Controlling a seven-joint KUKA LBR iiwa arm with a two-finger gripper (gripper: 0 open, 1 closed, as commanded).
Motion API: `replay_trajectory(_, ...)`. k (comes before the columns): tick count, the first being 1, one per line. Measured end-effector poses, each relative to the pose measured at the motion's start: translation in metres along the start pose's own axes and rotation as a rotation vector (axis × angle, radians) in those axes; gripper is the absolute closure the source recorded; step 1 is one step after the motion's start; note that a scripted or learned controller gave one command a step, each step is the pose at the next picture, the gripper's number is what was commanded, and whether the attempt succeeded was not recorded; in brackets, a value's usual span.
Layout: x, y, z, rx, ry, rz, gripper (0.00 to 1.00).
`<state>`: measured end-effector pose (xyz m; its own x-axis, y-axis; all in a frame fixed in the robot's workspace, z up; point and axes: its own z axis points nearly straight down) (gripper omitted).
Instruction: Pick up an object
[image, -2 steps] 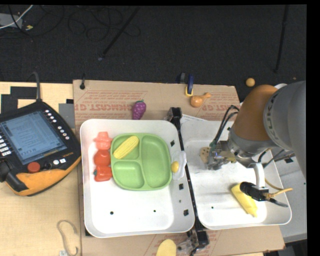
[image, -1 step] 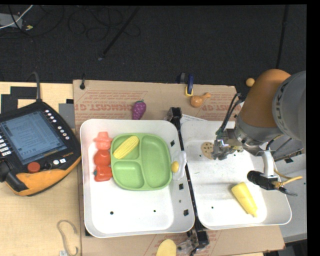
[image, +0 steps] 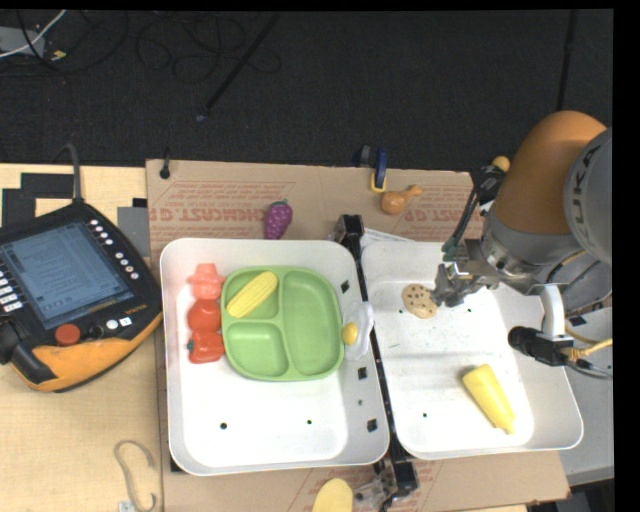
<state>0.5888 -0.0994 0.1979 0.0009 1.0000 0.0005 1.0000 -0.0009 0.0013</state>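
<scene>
In the right bin (image: 560, 425) a round brown cookie with dark chips (image: 419, 300) lies near the back left, and a yellow cone-shaped toy (image: 489, 396) lies toward the front right. My gripper (image: 447, 289) hangs low over the right bin, just to the right of the cookie and close to it. The left bin (image: 260, 430) holds a green divided plate (image: 300, 340) with a yellow corn cob (image: 250, 292) in its back left section. A red-orange figure toy (image: 205, 313) lies left of the plate. A small yellow piece (image: 350, 334) sits at the plate's right edge.
Behind the bins, a purple grape toy (image: 278, 218) and an orange duck-like toy (image: 398, 199) rest on the cardboard. A teach pendant (image: 70, 290) sits at the left. A yellow object (image: 333, 496) lies in front of the bins. A metal hook (image: 138, 470) is at the front left.
</scene>
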Motion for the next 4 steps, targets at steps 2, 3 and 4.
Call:
replay_trajectory(2, 0.052, 0.005, -0.02, 0.005, 0.002, -0.004, 1.0)
replay_trajectory(3, 0.103, 0.014, -0.033, 0.002, 0.001, -0.005, 1.0)
replay_trajectory(4, 0.147, 0.015, -0.035, 0.003, 0.002, -0.004, 1.0)
